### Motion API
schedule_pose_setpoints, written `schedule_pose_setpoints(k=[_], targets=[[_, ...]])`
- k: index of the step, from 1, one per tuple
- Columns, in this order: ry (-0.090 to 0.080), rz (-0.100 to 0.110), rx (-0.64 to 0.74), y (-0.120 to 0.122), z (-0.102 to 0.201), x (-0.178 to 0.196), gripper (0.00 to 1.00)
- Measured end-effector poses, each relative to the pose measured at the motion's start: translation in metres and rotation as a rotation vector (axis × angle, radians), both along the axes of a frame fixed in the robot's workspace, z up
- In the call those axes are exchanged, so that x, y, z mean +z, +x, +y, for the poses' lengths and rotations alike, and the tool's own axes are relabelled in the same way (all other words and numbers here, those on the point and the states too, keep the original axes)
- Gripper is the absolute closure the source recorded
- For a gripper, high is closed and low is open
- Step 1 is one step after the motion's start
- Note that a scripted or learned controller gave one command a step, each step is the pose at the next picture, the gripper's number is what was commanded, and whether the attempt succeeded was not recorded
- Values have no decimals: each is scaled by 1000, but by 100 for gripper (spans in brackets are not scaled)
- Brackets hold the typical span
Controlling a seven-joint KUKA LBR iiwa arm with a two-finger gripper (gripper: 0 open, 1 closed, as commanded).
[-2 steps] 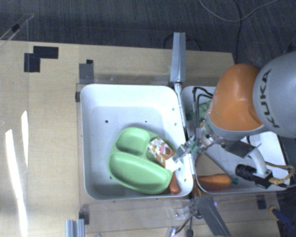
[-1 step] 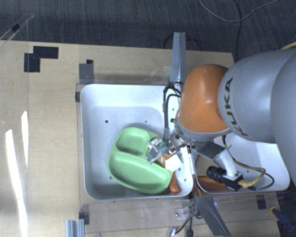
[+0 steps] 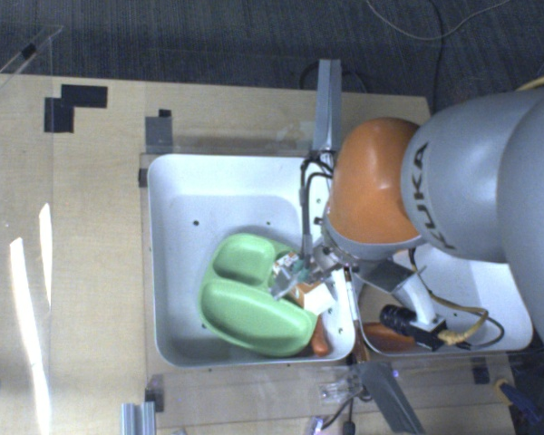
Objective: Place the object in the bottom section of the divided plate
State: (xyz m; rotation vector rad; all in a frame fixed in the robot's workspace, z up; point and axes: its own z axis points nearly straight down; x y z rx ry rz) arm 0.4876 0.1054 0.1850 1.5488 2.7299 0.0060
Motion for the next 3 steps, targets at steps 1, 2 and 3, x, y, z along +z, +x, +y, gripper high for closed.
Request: schedule_pose_setpoints(k=[1, 2, 3], targets=[[0, 1, -51, 0, 40, 5, 0], [3, -3, -49, 1, 40, 16, 100], [3, -3, -49, 1, 40, 16, 0]])
